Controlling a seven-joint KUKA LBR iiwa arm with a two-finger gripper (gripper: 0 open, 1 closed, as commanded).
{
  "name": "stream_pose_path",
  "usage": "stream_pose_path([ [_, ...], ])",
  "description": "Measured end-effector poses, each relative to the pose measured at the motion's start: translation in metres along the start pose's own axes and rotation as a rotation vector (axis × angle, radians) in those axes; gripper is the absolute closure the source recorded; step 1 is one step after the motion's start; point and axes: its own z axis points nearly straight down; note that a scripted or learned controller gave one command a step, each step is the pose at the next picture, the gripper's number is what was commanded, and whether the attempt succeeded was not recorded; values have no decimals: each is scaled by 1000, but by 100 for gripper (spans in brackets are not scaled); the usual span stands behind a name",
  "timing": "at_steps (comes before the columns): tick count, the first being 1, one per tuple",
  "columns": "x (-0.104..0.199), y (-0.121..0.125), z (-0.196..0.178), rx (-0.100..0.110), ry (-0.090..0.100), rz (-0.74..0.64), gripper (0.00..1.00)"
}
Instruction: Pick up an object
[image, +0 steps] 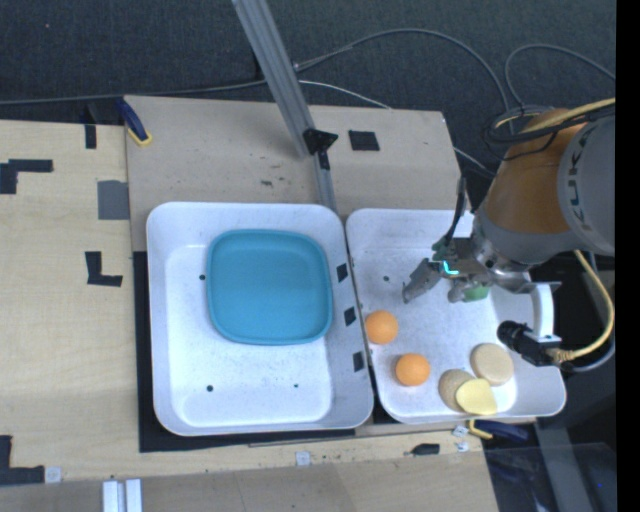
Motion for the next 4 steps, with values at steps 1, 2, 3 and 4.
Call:
stream_pose_path([
  [1, 0, 0, 0, 0, 0, 0, 0],
  [2, -1, 4, 44, 4, 0, 0, 0],
  [3, -1, 2, 97, 5, 0, 0, 0],
  [4, -1, 4, 85, 1, 0, 0, 100],
])
